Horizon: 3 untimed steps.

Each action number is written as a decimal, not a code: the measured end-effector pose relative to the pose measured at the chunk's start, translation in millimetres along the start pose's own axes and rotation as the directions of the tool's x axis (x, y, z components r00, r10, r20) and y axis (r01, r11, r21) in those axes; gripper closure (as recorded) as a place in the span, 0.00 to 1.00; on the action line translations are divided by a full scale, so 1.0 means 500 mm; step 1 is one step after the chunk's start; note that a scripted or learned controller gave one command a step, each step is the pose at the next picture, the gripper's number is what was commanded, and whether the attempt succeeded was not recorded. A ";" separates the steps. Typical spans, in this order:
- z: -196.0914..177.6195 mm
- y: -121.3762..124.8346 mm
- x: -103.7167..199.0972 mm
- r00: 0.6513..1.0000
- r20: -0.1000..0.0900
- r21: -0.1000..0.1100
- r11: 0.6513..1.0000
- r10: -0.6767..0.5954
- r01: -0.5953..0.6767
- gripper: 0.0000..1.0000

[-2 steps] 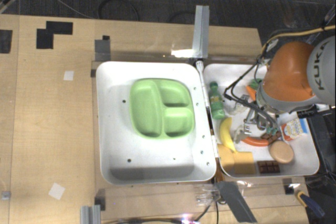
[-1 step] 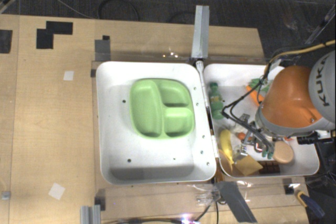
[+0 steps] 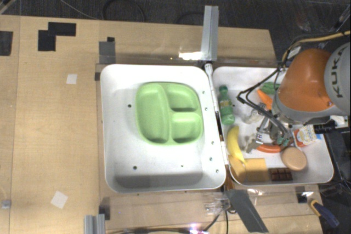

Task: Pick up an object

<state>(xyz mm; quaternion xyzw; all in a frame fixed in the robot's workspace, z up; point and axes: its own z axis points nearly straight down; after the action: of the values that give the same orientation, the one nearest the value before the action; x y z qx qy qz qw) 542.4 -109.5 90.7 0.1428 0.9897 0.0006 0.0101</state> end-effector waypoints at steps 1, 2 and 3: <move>0.010 0.007 -0.195 0.999 -0.008 0.001 0.999 -0.032 0.032 0.00; 0.004 0.024 -0.099 0.990 -0.007 0.000 0.990 -0.142 0.142 0.00; 0.000 0.038 -0.003 0.998 -0.003 0.000 0.998 -0.058 0.058 0.00</move>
<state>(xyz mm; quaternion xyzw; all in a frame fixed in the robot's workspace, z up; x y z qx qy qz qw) 549.1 -91.9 90.8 0.1139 0.9935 0.0003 0.0085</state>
